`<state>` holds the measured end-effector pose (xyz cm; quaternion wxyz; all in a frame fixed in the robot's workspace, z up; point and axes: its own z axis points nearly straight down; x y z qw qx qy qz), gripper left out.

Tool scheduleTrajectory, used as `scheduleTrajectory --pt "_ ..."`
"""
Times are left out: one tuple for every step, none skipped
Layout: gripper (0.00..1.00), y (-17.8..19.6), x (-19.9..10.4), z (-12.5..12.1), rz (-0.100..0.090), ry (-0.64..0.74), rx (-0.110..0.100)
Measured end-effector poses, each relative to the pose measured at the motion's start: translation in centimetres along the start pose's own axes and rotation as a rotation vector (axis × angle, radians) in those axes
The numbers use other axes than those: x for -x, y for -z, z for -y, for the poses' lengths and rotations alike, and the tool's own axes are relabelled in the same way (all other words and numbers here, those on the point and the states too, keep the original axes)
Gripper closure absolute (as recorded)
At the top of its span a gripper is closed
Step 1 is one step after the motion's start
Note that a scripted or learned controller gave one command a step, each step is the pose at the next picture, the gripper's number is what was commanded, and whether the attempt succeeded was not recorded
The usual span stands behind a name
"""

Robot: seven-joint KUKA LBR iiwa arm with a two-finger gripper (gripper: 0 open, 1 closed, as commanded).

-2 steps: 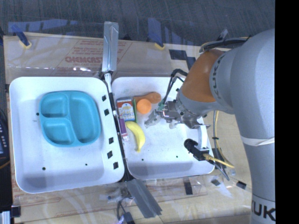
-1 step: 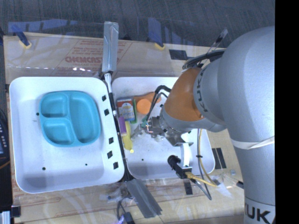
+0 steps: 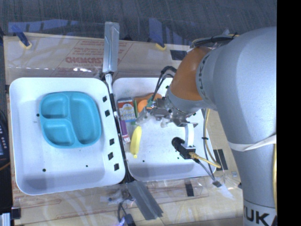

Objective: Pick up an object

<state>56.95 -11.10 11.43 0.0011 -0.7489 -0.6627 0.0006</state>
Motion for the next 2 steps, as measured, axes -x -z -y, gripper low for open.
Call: scheduleTrajectory --pt "0.00 -2.3 -1.4 2.4 -0.001 0.139 -0.002" --pt "0.00 -1.2 4.2 3.0 0.001 0.057 0.000"
